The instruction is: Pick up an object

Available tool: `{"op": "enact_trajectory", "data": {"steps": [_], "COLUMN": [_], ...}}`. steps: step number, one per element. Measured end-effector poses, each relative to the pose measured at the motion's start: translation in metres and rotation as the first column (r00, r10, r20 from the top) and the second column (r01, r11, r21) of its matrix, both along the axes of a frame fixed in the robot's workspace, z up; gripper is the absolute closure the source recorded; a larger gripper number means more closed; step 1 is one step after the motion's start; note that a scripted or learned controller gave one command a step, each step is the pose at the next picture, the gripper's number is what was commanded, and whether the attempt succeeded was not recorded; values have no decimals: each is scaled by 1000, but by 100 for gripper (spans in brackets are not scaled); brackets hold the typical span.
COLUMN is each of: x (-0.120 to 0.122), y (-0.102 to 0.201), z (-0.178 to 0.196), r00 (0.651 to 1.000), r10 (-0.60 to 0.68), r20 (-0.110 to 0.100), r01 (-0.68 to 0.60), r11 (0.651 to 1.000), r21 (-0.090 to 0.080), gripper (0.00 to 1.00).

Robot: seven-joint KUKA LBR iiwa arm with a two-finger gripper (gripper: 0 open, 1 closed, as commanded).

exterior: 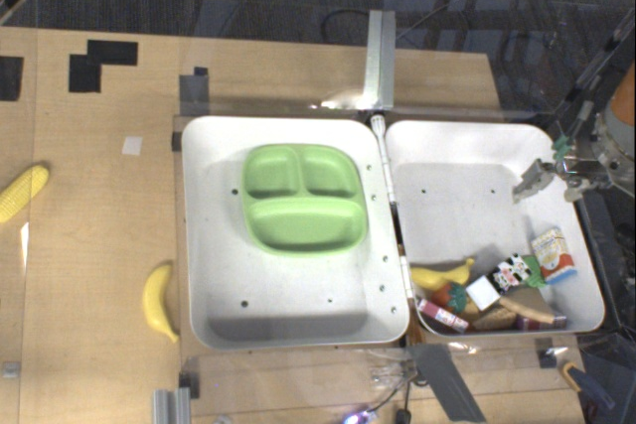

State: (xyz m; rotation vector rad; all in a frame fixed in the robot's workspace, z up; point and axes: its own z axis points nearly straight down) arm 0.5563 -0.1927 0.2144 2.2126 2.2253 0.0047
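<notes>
A single fixed camera is looking down from above the desk (pixel 89 243) at a slant, facing toward the dark floor that is showing along the top of the frame. It is sitting far enough back to be taking in both white bins whole, the left bin (pixel 214 213) and the right bin (pixel 467 154), with the arm (pixel 621 114) entering at the right edge.

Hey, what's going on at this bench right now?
A robot arm reaches in from the right, its pincer over the right bin near the far right wall, with nothing visibly held. A jumble of small items sits in that bin's near corner, including a banana and a small carton. The left bin holds a green divided tray.
</notes>
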Motion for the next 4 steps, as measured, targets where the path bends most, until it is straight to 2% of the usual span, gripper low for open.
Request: {"op": "enact_trajectory", "data": {"steps": [1,2,3,4], "x": [48,-18,-68,-66], "y": [-2,10,39,40], "z": [61,-22,-113,-101], "r00": [984,949,899,899], "r10": [181,315,439,438], "r20": [1,-1,-1,6], "r01": [-181,-315,-439,-438], "r11": [983,949,899,899], "r21": [-3,-1,-2,-6], "gripper": [0,0,0,100]}}
